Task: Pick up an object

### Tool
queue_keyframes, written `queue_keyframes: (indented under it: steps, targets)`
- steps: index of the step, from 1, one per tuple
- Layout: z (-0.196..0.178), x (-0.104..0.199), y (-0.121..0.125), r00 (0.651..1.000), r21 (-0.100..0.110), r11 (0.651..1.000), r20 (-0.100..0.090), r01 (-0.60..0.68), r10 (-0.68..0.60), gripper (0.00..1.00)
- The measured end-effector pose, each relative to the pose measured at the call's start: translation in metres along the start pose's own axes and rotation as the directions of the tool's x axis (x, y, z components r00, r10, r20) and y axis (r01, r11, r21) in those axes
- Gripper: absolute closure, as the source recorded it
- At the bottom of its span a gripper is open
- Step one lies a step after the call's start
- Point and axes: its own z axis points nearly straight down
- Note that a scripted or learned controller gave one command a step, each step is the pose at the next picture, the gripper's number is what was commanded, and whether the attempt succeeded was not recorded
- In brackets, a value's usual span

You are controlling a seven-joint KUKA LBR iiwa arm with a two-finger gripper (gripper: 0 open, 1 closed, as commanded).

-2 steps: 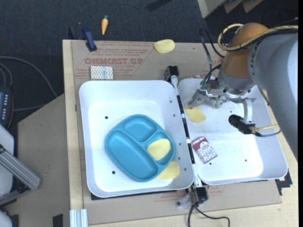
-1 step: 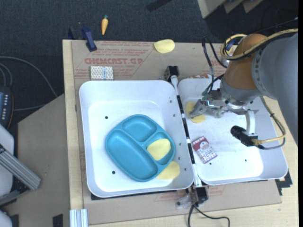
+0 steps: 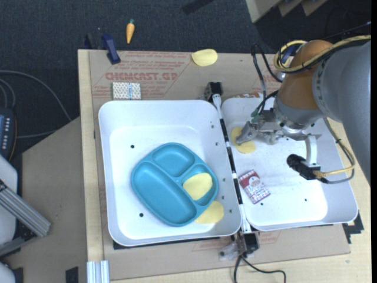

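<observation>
My gripper [image 3: 254,131] is low over the upper left of the right bin [image 3: 330,211], at the end of the grey arm with its orange band [image 3: 300,87]. It is right at a pale yellow flat piece [image 3: 244,144] that lies against the bin's left wall, and its tip covers part of that piece. A red and white packet [image 3: 254,186] lies lower in the same bin. In the left bin [image 3: 118,128] a blue divided tray [image 3: 168,181] holds a yellow piece [image 3: 199,184]. Another yellow piece [image 3: 211,213] lies beside the tray.
On the bench behind the bins lie a yellow piece [image 3: 204,57], a patterned packet [image 3: 126,90] and a blue item [image 3: 109,48]. A small orange carrot toy [image 3: 130,30] lies on the floor beyond. A black cable [image 3: 306,167] hangs from the arm over the right bin.
</observation>
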Motion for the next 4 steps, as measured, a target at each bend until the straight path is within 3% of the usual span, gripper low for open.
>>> queue_keyframes:
  steps: [2,3,4]
  targets:
    - [0.000,-0.016,-0.024,1.000,0.004,1.000,-0.001,-0.001,0.001,0.00]
    - [0.000,-0.004,-0.003,1.000,-0.001,1.000,0.000,0.000,0.000,0.00]
    - [0.000,-0.005,-0.014,1.000,0.003,1.000,-0.001,-0.001,0.001,0.00]
